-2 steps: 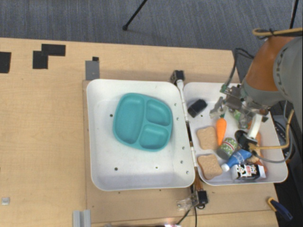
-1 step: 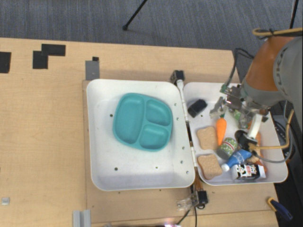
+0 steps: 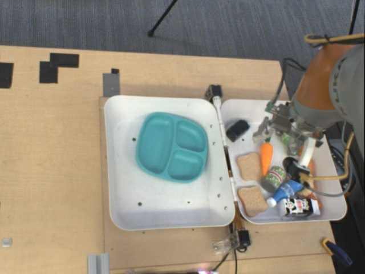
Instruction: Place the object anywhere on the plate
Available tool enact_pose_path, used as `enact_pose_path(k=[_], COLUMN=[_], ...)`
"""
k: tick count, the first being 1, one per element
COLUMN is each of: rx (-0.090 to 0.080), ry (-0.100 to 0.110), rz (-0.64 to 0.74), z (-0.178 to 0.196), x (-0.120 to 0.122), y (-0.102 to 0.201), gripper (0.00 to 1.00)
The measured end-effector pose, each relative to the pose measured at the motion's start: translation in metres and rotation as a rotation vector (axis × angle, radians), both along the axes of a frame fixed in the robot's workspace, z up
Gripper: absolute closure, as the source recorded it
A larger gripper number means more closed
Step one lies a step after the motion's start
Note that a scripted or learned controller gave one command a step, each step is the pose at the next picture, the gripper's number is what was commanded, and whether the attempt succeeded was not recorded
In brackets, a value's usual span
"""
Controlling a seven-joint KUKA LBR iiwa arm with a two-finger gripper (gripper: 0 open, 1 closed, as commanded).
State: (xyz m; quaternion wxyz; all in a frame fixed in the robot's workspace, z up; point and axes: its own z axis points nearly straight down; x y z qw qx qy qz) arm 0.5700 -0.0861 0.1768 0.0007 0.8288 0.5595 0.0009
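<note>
A teal plate [image 3: 171,146] with three compartments lies in the left white bin [image 3: 122,204] with nothing on it. My gripper [image 3: 278,138] hangs over the upper part of the right bin [image 3: 333,210], just above the top of an orange carrot [image 3: 266,158]. Its fingers [image 3: 262,132] are spread open and nothing sits between them. Around the carrot lie a black object [image 3: 237,129], two bread slices [image 3: 248,165] [image 3: 252,200], a green can [image 3: 274,177], a blue bottle [image 3: 287,190] and a small black-and-white carton [image 3: 299,206].
The grey arm with its orange band [image 3: 319,84] comes in from the right over the right bin's far corner. A ridge [image 3: 223,147] separates the two bins. Cables run along the right bin's right side.
</note>
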Motion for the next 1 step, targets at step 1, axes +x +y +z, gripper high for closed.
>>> enact_pose_path(k=[1], rx=[0.0], ry=[0.0], rz=[0.0], z=[0.0], x=[0.0], y=[0.0], gripper=[0.0])
